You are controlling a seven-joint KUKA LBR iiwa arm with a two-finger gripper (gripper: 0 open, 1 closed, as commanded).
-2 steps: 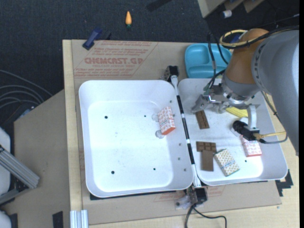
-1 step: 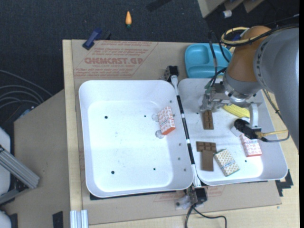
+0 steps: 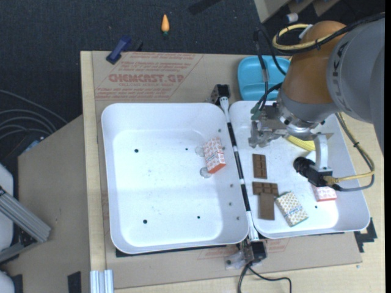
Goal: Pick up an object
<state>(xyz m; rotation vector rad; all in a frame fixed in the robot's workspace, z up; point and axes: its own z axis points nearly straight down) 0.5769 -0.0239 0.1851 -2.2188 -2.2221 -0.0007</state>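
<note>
My gripper (image 3: 261,134) hangs low over the far left part of the right bin (image 3: 354,215), under the grey arm with its orange band. Just in front of it lies a brown chocolate bar (image 3: 259,165), with two more brown bars (image 3: 266,189) nearer the front. A white and blue box (image 3: 292,209) sits at the front of that bin. A small red and white packet (image 3: 325,193) lies to its right. A yellow object (image 3: 302,143) pokes out from under the wrist. In the left bin (image 3: 159,224), a red and white carton (image 3: 214,155) rests near the right wall.
A light blue object (image 3: 255,78) lies on the bench behind the right bin. A blue pen-like item (image 3: 118,50) sits at the bench's far left corner, and a small orange object (image 3: 165,23) on the dark floor beyond. A black divider (image 3: 237,163) runs between the bins.
</note>
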